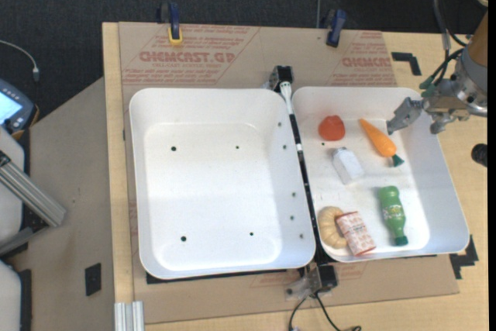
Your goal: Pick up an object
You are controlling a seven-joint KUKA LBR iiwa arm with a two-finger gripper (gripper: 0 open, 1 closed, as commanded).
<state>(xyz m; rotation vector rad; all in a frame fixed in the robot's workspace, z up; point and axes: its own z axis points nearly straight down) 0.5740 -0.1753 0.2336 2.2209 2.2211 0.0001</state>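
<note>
The right bin (449,198) holds several objects. A red rounded piece (332,128) lies near its top left, and an orange carrot (377,139) lies slantwise beside it. Below them sit a small white block (348,165), a green bottle (391,215), a tan ring-shaped pastry (330,227) and a red-and-white packet (356,233) leaning on the pastry. My gripper (421,119) hangs over the bin's upper right part, just right of the carrot's top end. It is open, with nothing between its fingers.
The left bin (139,167) adjoins the right one along a black divider (296,159). Both rest on a brown board (124,58) held by blue clamps (335,25) at the back. Cables trail near the arm at the right.
</note>
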